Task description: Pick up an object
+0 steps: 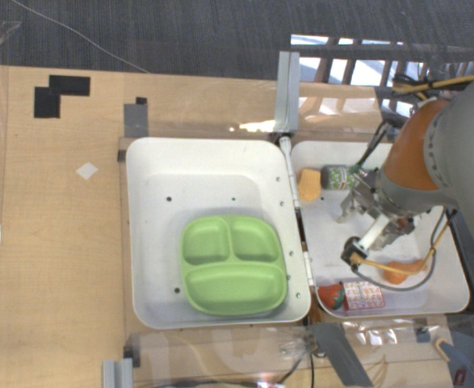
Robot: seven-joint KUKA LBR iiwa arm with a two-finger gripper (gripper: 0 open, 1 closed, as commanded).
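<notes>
Right bin (327, 234), near-left corner: red-and-white packet (355, 296). Lies flat against the near wall.

Right bin, just beyond the packet and toward the right edge: small orange item (398, 272). Rests on the bin floor; too indistinct to name its kind.

Left bin (149, 217), near half, closer to the right edge than the left: green divided plate (233, 266). Sits flat, with one wide compartment toward the near edge and two smaller ones toward the far edge.

Right bin, centre, slightly toward the far edge: gripper (358, 205) on the grey arm (463, 136) with its orange band (410, 156). Hangs low over the bin floor, just near of the bottle. Grip state: cannot be told from this angle. Contact with the bottle: cannot be told.

Right bin, far-left corner region: bottle (337, 176) with a green label. Lies on its side, long axis parallel to the bin's far edge. Points one end at the left edge and the orange block, the other at the arm. Cap end: cannot be told.

Right bin, far-left corner, against the left wall: orange block (309, 185). Stands just beside the bottle's left end, touching or nearly so.

Bench (51, 257), far-left area, well apart from both bins: black stepped marking (60, 94).
</notes>
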